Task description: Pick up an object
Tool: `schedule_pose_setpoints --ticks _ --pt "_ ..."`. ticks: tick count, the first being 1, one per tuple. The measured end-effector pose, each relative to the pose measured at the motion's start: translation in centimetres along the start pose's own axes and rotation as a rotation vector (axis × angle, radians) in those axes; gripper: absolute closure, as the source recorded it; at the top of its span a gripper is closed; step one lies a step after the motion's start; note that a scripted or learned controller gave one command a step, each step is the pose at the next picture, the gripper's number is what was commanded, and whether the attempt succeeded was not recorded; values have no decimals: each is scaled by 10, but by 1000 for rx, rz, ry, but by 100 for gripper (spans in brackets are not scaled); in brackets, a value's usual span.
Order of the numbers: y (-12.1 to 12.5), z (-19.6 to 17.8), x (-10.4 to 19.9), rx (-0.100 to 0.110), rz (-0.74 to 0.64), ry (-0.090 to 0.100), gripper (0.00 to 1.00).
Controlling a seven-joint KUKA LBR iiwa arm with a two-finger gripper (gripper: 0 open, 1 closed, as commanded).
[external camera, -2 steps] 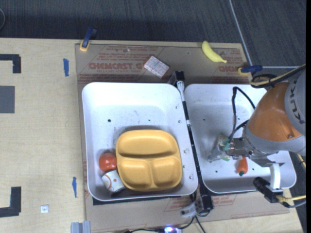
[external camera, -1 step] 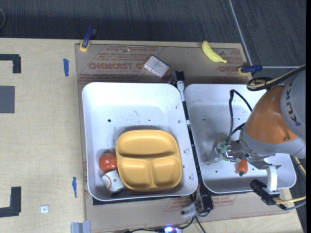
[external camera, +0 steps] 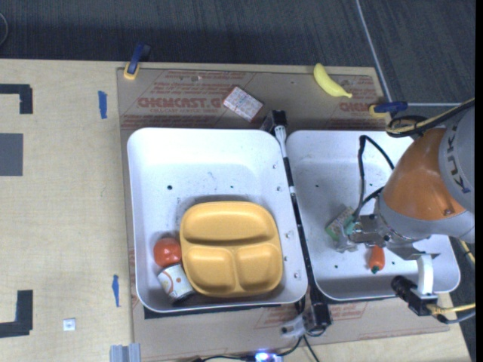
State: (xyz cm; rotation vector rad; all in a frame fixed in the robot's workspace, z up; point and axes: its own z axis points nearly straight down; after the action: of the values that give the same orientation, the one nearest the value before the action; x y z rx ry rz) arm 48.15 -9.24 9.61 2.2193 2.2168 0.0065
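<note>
My gripper [external camera: 356, 234] is low inside the right bin [external camera: 324, 164], under the orange wrist band. A small green and white object [external camera: 337, 227] lies right at the gripper's left side, touching or nearly touching it. A small orange, carrot-like piece [external camera: 375, 259] lies just below and right of the gripper on the bin floor. In the left bin [external camera: 151, 164] a yellow divided tray [external camera: 229, 246] lies upside down. A red ball [external camera: 167, 250] and a small white and orange can [external camera: 174, 280] sit beside its left edge.
Behind the bins on the cardboard lie a yellow banana [external camera: 330, 81] and a small patterned box [external camera: 242, 102]. Blue clamps [external camera: 136, 57] hold the cardboard's corners. A black cable [external camera: 364, 173] loops over the right bin. The arm's body covers that bin's right side.
</note>
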Motion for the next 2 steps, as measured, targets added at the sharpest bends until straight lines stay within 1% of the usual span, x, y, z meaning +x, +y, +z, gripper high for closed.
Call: schedule_pose_setpoints --ticks 1,2 --pt "0 0 0 0 1 0 0" --pt "-2 10 1 5 -1 1 0"
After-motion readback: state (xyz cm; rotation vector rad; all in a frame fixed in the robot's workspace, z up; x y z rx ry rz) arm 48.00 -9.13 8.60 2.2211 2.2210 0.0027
